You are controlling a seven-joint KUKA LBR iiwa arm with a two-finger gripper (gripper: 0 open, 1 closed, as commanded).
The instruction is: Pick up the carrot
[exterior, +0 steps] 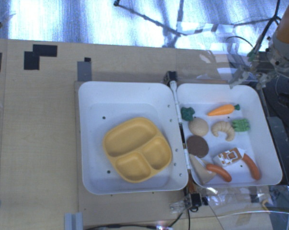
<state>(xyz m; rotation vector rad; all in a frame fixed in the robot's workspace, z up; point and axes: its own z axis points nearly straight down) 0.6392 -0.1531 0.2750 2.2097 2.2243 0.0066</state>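
Observation:
The carrot [222, 110], orange with a green top at its right end, lies flat near the back of the right bin [259, 99]. My gripper [249, 78] hovers over that bin's back rim, above and to the right of the carrot and well apart from it. Its two fingers look spread open with nothing between them. The grey arm with its orange band [287, 32] comes in from the upper right.
The right bin also holds a dark green broccoli [187, 113], a beige bun [198, 126], a croissant [224, 130], a light green piece [240, 124], a brown disc [198, 146], a small carton [229, 157] and two sausages [218, 171]. A yellow divided plate [137, 149] lies in the left bin [91, 128].

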